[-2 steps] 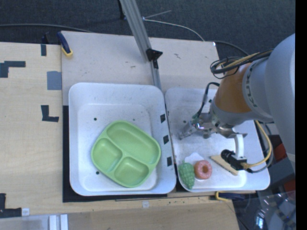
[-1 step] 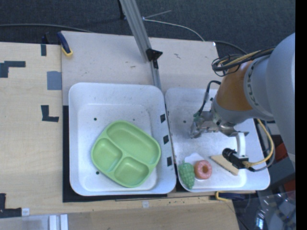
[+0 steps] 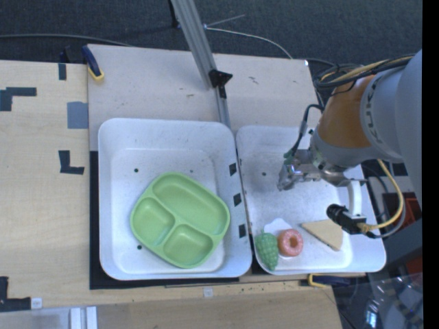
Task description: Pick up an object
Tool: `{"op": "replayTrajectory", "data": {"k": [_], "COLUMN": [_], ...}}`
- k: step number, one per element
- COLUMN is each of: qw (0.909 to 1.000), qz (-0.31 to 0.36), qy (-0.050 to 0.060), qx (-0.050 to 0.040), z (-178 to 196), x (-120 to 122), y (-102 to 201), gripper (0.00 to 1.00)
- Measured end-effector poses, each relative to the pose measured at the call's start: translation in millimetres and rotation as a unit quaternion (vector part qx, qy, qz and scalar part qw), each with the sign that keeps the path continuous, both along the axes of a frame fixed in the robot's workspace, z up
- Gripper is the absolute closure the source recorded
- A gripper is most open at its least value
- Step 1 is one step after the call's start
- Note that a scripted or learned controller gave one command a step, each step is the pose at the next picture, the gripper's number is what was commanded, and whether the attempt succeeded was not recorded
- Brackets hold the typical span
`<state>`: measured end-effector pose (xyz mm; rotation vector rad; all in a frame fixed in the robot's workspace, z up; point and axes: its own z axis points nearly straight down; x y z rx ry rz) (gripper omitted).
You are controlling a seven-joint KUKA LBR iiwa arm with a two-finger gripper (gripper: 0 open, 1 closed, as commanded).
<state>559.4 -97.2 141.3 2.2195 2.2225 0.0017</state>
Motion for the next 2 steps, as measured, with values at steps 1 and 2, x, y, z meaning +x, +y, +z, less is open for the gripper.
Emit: {"op": "replayTrajectory", "data": {"k": [1, 2], "qw": [1.0, 1.0], "qz": [0.0, 0.001], "qy": [-0.002, -0.002], "qx": [-0.0005, -0.0006], "z": [62.5, 121.5], "x": [-2.9, -3.6], "y": [-1.3, 7.3], "gripper": [1.0, 1.0]}}
